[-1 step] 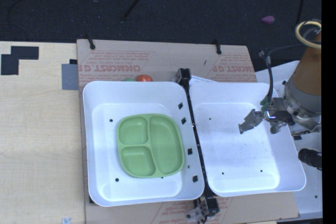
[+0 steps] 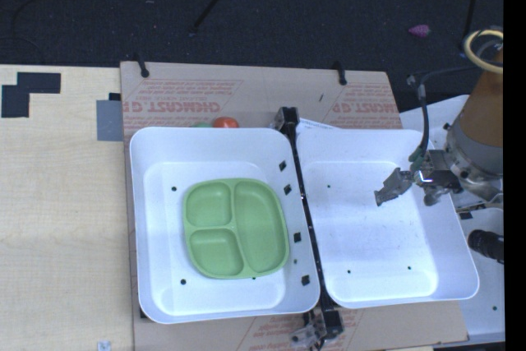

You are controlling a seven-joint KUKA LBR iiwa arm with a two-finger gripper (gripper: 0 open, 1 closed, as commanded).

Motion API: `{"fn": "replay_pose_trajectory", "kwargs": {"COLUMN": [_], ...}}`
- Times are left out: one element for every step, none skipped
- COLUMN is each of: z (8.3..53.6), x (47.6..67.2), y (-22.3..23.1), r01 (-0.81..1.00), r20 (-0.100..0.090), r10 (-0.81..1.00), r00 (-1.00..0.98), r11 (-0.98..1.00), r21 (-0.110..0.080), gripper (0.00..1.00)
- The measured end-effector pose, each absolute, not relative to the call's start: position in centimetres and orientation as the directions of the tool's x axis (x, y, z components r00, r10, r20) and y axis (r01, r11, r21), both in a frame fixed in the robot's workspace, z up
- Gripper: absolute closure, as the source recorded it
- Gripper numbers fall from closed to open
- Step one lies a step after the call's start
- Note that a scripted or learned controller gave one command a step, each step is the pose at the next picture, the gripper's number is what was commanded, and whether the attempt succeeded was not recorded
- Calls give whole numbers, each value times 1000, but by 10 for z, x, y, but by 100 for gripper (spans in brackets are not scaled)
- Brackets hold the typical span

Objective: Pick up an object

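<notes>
Fingers (image 2: 393,189) of the grey two-finger gripper hang over the right shallow white plastic bin (image 2: 394,292), near its right wall; whether they are spread or pressed together cannot be told from here, and nothing is seen between them. The grey arm with its orange band (image 2: 491,107) reaches in from the right. A pale green three-compartment plastic plate (image 2: 236,228) lies flat in the middle of the left white bin (image 2: 156,160). A small red-orange round object (image 2: 225,123) sits on the cardboard sheet (image 2: 246,94) just behind that bin.
</notes>
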State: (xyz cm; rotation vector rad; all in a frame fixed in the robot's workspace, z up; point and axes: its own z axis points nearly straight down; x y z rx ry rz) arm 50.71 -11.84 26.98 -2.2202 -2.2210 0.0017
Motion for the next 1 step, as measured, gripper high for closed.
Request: {"fn": "replay_pose_trajectory", "kwargs": {"z": [219], "x": [516], "y": [-120], "r01": [1000], "r20": [2], "r10": [1000], "r00": [0], "r11": [0], "r21": [-8], "gripper": [0]}}
